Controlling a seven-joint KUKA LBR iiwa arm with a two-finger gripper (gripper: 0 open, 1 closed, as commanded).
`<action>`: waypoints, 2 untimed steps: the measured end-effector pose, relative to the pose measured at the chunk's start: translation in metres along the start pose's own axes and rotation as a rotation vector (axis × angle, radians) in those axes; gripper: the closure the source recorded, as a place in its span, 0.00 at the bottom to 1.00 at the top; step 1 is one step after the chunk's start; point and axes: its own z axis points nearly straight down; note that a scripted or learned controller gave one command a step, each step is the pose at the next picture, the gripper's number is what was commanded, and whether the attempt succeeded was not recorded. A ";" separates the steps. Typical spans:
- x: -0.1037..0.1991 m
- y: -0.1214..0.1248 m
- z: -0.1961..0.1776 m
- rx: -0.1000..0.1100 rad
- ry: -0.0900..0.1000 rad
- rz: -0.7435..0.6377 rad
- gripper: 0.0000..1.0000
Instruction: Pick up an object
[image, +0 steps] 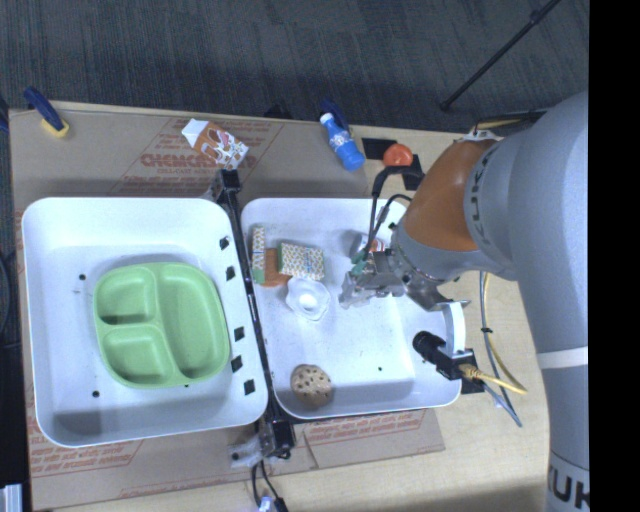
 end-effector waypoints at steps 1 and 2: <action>-0.054 -0.063 -0.041 0.001 0.001 0.001 1.00; -0.006 -0.013 -0.124 -0.004 0.000 -0.001 1.00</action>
